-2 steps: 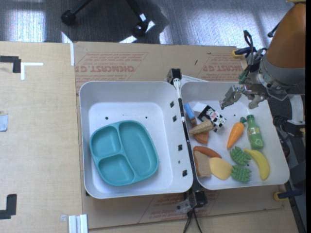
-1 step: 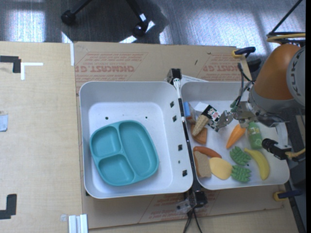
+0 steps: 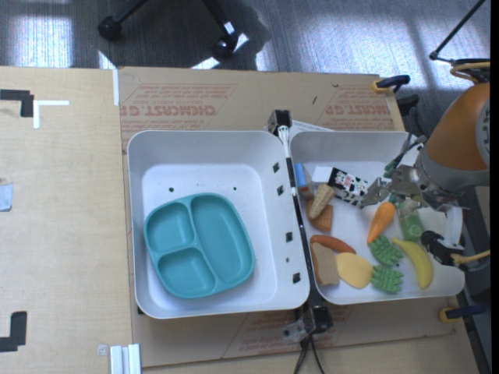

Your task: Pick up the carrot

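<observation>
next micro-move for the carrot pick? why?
Probably lower the pincer a little and centre it on the carrot's upper end. The carrot lies slanted in the right bin, just below the pincer, with the banana and green pieces crowding its lower end.

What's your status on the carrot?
Gripper low over right bin, finger state unclear. Carrot just below it, not lifted. Banana, green toys close by.

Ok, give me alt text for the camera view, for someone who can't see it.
The gripper hangs over the right bin, just above the carrot, among toy foods including a banana. The left bin holds a teal divided plate.
</observation>
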`<state>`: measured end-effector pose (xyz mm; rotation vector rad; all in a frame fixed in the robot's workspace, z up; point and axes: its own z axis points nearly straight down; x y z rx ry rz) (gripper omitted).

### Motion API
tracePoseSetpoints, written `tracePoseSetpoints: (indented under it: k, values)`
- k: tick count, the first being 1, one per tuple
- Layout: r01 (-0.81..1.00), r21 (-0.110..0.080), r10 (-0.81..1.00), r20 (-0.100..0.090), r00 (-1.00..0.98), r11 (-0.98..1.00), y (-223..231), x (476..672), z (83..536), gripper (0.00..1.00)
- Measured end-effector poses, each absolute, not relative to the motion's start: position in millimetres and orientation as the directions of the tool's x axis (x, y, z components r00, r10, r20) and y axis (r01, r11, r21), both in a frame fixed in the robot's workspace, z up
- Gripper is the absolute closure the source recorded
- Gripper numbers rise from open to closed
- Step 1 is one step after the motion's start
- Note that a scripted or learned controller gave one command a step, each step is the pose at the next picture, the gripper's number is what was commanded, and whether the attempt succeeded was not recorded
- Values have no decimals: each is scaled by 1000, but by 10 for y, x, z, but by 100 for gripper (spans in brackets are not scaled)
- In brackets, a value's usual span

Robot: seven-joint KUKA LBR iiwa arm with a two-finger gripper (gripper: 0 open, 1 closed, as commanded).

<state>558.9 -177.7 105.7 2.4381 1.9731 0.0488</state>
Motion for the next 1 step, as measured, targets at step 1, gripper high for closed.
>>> tracePoseSetpoints:
  k: [1]
  values:
    - [977,19,977,9,214,-214,-1826,5561,1094,100]
